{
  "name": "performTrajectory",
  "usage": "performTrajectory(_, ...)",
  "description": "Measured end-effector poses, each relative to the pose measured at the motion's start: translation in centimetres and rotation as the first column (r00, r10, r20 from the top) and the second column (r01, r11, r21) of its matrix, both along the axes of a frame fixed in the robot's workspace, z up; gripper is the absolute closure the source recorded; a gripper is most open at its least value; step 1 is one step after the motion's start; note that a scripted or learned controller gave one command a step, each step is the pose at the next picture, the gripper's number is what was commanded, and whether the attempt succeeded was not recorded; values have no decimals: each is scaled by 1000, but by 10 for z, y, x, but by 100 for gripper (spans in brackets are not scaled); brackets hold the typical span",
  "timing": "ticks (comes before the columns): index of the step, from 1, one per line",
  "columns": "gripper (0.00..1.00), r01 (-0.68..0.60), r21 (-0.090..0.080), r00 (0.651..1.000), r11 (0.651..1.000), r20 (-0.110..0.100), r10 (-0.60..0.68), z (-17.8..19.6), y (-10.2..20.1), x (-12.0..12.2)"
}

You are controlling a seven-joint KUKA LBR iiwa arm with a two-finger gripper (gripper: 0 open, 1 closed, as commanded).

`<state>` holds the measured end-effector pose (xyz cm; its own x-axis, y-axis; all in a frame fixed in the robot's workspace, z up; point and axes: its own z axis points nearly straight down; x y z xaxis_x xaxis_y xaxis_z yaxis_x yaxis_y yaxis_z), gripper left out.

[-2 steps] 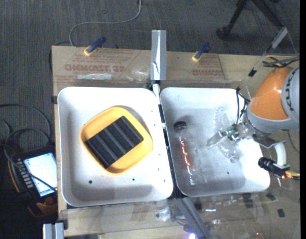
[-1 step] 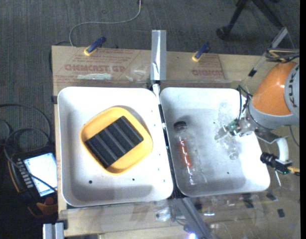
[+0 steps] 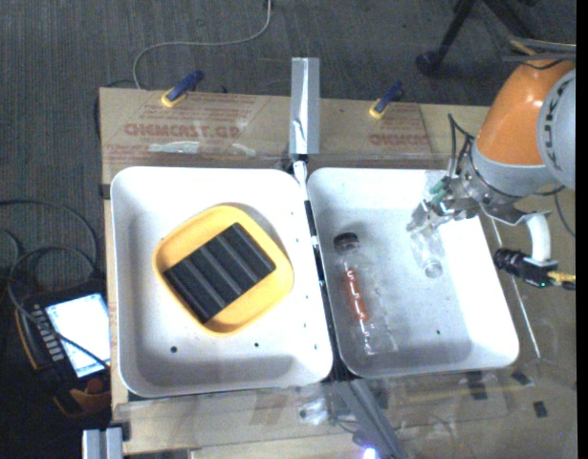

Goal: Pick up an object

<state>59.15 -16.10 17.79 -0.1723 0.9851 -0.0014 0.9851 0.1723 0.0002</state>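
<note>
Clear plastic bottle [image 3: 359,304], long and see-through with a dark round cap at its upper end and a reddish strip showing through its wall, lies flat on the floor of the right-hand shallow white bin [image 3: 485,342]. It sits down and to the left of the two-finger gripper [image 3: 429,220], near but apart from it, its length running slantwise from the cap toward the bin's near wall. Its glassy surface picks up glare and blends into the white plastic beneath, so its outline is faint.

The gripper hangs over the upper right part of the same bin, below the grey wrist and the glossy orange band [image 3: 523,113] of the arm. Something small and transparent appears just under it, perhaps a second clear item or only a reflection; the view is too poor to say. Whether the tool is spread or closed cannot be told from this angle, and nothing can be made out in its hold.

Well to the gripper's left, across the divider, the left-hand shallow white bin [image 3: 141,352] holds a rounded yellow plastic tray with a black ribbed insert [image 3: 224,268], set askew; the yellow rim is smooth and soft-cornered, the black face grooved in parallel ridges. Both bins are smooth moulded plastic with rounded corners. Behind them lies a flat brown cardboard sheet [image 3: 193,127] with faded red print, pinned by two blue-and-yellow clamps [image 3: 182,87], and a grey metal post [image 3: 304,103] stands between the bins at the far edge.
</note>
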Motion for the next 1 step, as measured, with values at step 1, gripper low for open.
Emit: performTrajectory(1, 100, -165, -2, 986, 986, -1, 165, 29, 17, -18)
